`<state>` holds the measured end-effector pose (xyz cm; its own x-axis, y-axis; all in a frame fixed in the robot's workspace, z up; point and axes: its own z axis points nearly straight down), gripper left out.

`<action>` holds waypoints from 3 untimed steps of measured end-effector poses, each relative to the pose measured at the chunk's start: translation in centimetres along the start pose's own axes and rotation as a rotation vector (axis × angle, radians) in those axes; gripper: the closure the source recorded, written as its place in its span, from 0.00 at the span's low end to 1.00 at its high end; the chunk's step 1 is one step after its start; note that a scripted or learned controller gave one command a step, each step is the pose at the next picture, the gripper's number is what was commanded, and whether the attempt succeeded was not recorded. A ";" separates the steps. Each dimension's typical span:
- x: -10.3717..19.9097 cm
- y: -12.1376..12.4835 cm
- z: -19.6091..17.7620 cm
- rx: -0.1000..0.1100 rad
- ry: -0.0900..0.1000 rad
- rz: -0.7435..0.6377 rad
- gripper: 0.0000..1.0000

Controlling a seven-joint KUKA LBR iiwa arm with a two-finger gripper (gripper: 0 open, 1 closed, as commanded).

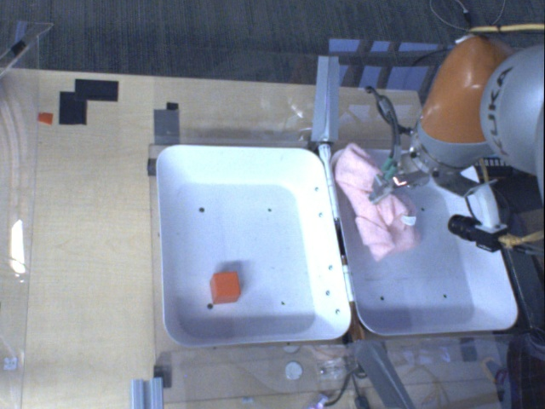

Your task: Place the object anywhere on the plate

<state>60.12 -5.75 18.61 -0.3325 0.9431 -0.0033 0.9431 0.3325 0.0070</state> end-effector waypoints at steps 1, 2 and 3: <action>0.0 0.3 -4.0 -0.002 -0.001 -0.008 1.00; 5.4 2.0 -3.3 0.000 0.002 -0.411 1.00; 9.9 3.9 -4.5 -0.004 0.000 -0.812 1.00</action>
<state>60.48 4.88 23.14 -0.9131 0.4075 -0.0089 0.4075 0.9132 0.0060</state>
